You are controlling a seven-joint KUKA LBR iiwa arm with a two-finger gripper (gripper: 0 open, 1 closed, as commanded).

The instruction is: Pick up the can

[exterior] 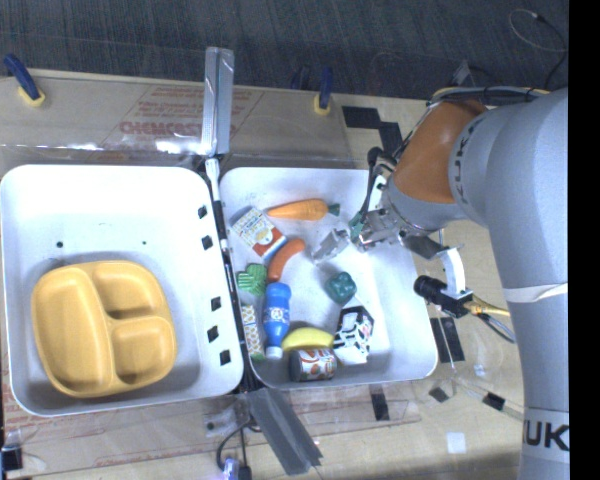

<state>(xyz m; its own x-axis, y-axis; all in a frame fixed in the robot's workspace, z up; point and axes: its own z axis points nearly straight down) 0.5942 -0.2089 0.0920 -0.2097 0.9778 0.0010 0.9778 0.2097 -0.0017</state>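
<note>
- Right, the camera view looks down on two white bins, and the grey arm with its orange band reaches in from the right, over the far right part of the right bin.
- The gripper hangs low inside that bin, just near of the carrot; whether it is apart or together, I cannot tell from up here, and nothing shows between its tips.
- The can lies on its side at the near edge of the right bin, well apart from the gripper, touching nothing but its neighbours.
- A yellow banana sits just on the far side of the can, and a black-and-white cow-patterned toy rests just to its right.
- A blue bottle stands left of the banana, with a green toy farther along the left wall.
- A red-orange sausage-shaped piece lies mid-bin, a small printed carton beyond it.
- A teal lump sits between the gripper and the cow toy.
- Over in the left bin, a yellow divided tray fills the near half.
</note>
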